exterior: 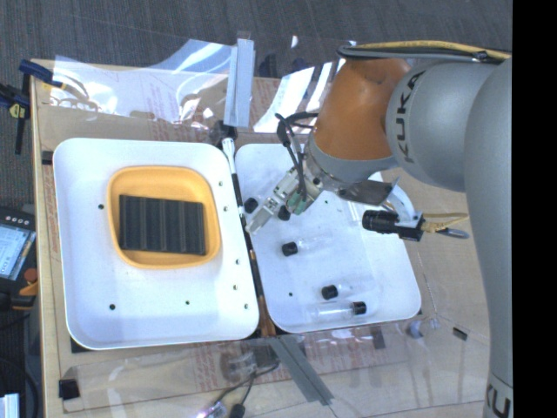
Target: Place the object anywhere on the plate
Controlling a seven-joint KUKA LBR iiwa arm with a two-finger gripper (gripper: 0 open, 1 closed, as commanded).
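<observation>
A: Camera view notes, left to right. The left bin held a yellow plate with rounded corners and a dark ribbed rectangle set in its middle. Nothing else lay on the plate.

B: And the right bin?

A: Small clear vials with black caps lay loose on its floor. One vial sat near the middle, another lower down, and a third just beside that one, near the front wall. All three were well apart from the plate, in the other bin.

B: Arm pose?

A: The arm reached in from the right, orange band above the wrist, tilted down over the right bin's upper left part. The gripper pointed toward the divider between the bins, close to the bin floor. A black-tipped part stuck out to the right below the wrist.

B: Fingers?

A: Could not tell how far apart they stood, nor whether anything was between them.
</observation>
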